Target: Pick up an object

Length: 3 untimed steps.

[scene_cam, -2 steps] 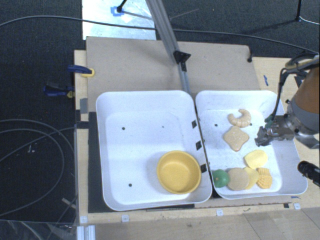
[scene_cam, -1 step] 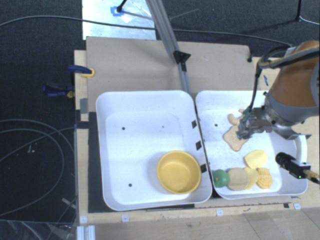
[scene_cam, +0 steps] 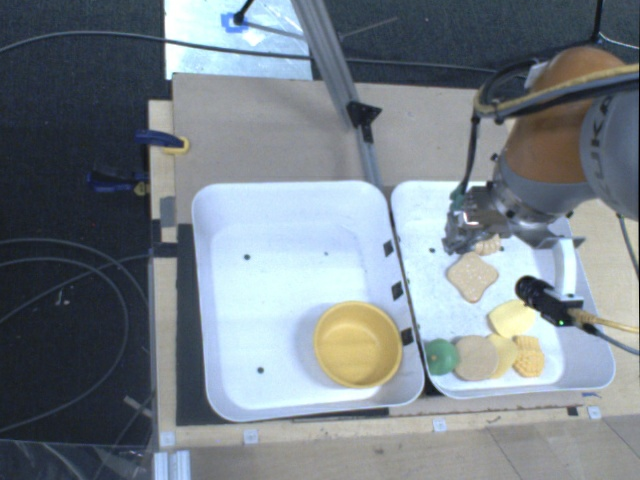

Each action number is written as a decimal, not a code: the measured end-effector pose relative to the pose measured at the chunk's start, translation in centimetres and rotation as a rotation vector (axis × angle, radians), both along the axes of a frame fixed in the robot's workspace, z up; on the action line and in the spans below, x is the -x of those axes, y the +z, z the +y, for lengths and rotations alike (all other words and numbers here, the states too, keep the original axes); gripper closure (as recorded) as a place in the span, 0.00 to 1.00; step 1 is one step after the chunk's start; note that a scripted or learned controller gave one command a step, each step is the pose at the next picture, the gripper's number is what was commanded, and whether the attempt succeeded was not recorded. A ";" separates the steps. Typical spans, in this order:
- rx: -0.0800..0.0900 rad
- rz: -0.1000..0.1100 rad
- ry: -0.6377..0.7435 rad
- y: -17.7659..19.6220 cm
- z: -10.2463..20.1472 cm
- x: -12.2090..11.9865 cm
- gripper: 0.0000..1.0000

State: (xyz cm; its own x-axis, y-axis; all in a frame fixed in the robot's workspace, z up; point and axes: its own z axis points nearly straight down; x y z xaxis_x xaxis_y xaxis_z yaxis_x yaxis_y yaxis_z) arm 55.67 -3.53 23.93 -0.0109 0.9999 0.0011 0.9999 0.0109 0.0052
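toy food pieces lie scattered in the right bin [scene_cam: 600, 368], a shallow white plastic tray with rounded corners at the lower right of the frame. nearest the arm is a tan, waffle-textured slice of toast [scene_cam: 472, 276] with a lobed outline, lying flat near the bin's middle. below it, along the bin's lower edge, sit a small round green piece [scene_cam: 441, 353], a beige flat disc [scene_cam: 476, 358], a pale yellow smooth wedge [scene_cam: 512, 319] and a little orange piece with a gridded surface [scene_cam: 528, 357]; the disc touches the green piece and overlaps the yellow pieces beside it.

the gripper [scene_cam: 468, 230], dark metal, hangs at the bin's upper part just above the toast; whether its fingers are spread or pressed together i cannot tell, and nothing is seen between them. behind it bulges the arm's glossy orange band [scene_cam: 560, 118].

the left bin [scene_cam: 230, 228], same white plastic, holds a smooth round yellow bowl [scene_cam: 357, 343] upright in its lower right corner.
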 end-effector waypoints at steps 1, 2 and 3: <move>0.000 0.000 -0.001 0.6 3.8 -3.6 1.00; -0.001 0.001 0.000 0.9 8.6 -5.8 1.00; 0.000 0.002 -0.002 -0.9 12.6 -9.4 1.00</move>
